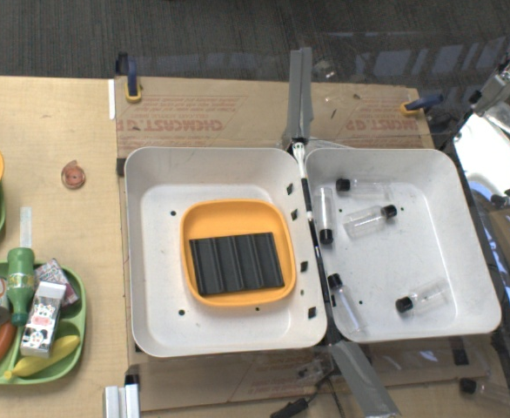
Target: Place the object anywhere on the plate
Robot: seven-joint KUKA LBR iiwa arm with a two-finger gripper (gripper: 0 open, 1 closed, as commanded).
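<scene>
Whether the jaws are spread or pressed together cannot be told here. The task's things are the clear vials with black caps, all lying in the white bin to the right of the yellow plate (238,214). None is on the plate yet.

The best pick, I judge, is the lone vial (420,299) farthest right of the plate. It lies clear of the walls and the other vials. The vial (325,220) nearest the plate hugs the bin wall and looks awkward to reach.

Close across the vial's narrow body, not along its length, since it will roll. Lift clear of both bin walls, then lower onto the plate's dark ribbed insert (238,262), parallel to the grooves.
</scene>
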